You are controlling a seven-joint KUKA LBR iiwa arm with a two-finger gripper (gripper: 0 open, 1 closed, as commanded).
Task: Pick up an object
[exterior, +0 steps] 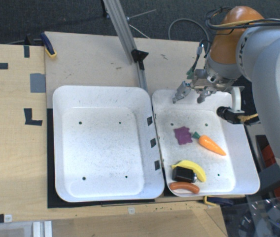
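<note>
1. Overhead, looking down at a slant on two shallow white bins set side by side on a bench: left bin [61, 132], right bin [238, 177].
2. Reaching in from the right, a grey arm [265, 58] with an orange band [228, 31] above the wrist.
3. Poised over the far edge of the right bin, near its top rim: the gripper [191, 96].
4. Spread apart, both fingers [180, 94] pointing down and to the left, with nothing between them; holding no object.
5. Lying in the right bin, well apart from the gripper, all of the loose objects.
6. Near the bin's middle: a flat purple piece [183, 135].
7. Just beside it on the right: a toy carrot [212, 144], orange with a small green top toward the purple piece, lying at a slant.
8. Toward the near edge: a yellow banana [195, 169], curved over a small black block [183, 174] that touches it.
9. Just below those, against the near rim: a red sausage-shaped piece [184, 187].
10. Standing behind the bins: a slanted metal pole [122, 28] with a black clamp, running down to the gap between them.
11. Off at the bench's far left corner: a blue and yellow clamp [48, 45].
</note>
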